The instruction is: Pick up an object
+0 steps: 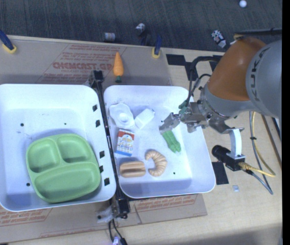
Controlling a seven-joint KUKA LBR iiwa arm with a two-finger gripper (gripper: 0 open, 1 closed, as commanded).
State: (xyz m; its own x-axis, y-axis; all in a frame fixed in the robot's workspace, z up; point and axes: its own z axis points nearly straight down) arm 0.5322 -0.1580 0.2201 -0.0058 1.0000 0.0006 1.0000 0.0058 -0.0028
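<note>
Gripper [171, 122]: over the right bin, toward its 3 o'clock side; fingers too small and dark to read, so cannot tell whether apart or together.
Green object [172, 140]: elongated, lying just at 6 o'clock of the gripper, touching or nearly touching it; cannot tell whether gripped.
Arm [237, 80]: grey with orange band, reaching in from 3 o'clock, above the right bin's rim.
Right bin [198, 180]: shallow, white, holding the small items.
White block [144, 118]: at 9 o'clock of the gripper, near the bin's 12 o'clock wall.
White cup-like item [121, 115]: just at 9 o'clock of the white block, close beside it.
Small carton [125, 142]: red and blue print, at 6 o'clock of the cup-like item.
Croissant [156, 162]: at 7 o'clock of the green object, near the bin's 6 o'clock side.
Hot dog bun [131, 169]: at 9 o'clock of the croissant, just beside it.
Left bin [12, 101]: white, side by side with the right bin.
Green divided tray [63, 166]: in the left bin, at its 6 o'clock half.
Carrot [118, 65]: orange, on the bench at 12 o'clock of the bins.
</note>
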